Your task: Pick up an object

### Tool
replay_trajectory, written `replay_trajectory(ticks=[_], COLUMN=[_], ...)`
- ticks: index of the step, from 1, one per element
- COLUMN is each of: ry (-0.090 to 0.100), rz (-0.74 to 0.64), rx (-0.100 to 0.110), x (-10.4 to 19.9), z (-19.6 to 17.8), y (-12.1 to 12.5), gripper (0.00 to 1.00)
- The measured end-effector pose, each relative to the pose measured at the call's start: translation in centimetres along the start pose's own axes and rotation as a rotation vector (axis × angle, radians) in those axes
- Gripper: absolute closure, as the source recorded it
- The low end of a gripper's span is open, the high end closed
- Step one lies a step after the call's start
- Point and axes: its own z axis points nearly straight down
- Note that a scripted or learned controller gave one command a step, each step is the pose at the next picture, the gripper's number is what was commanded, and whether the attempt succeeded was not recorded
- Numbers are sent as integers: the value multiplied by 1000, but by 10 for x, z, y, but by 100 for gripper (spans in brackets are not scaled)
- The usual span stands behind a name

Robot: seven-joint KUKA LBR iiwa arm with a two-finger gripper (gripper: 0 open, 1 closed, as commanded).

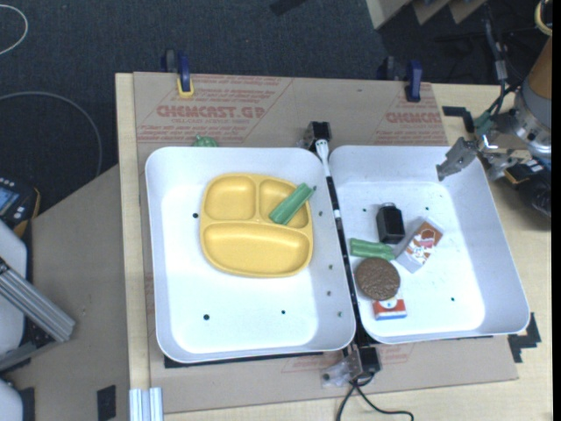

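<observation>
1. Setup: two white bins side by side on the bench. The left bin (pixel 175 261) holds a yellow divided plate (pixel 256 226) with a green stick (pixel 291 203) lying slantwise across its upper right compartment.
2. The right bin (pixel 473 270) holds the loose items, all in its left half: a black block (pixel 390 223), a small red-and-white carton (pixel 422 245) just right of it, a second green piece (pixel 372 249) lying flat, a brown round disc (pixel 378 278) touching that piece from below, and a small red-and-blue packet (pixel 390 309) at the disc's lower edge.
3. The gripper (pixel 459 158) sits at the upper right corner of the right bin, over or just outside its rim (cannot tell which from this slanted view). The wrist is at the frame's right edge.
4. Hand state: cannot tell whether it is apart or together; it reads as one grey wedge at this size. Nothing is seen held in it.
5. Progress, as a judgement: the pick is not yet done. Every item lies in a bin, and the gripper is well apart from the cluster.
6. What is left: travel toward the items, descend, close, lift. No target can be told from this pose.
7. Risk note: disc, green piece and packet crowd together, so a clean grasp there looks harder than on the black block.
</observation>
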Motion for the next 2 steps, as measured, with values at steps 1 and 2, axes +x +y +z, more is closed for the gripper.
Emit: replay_trajectory(ticks=[1, 2], ry=[-3, 3], rz=[-1, -2], rx=[-10, 4], x=[13, 64], z=[133, 160], y=[-37, -80], gripper=[0, 0])
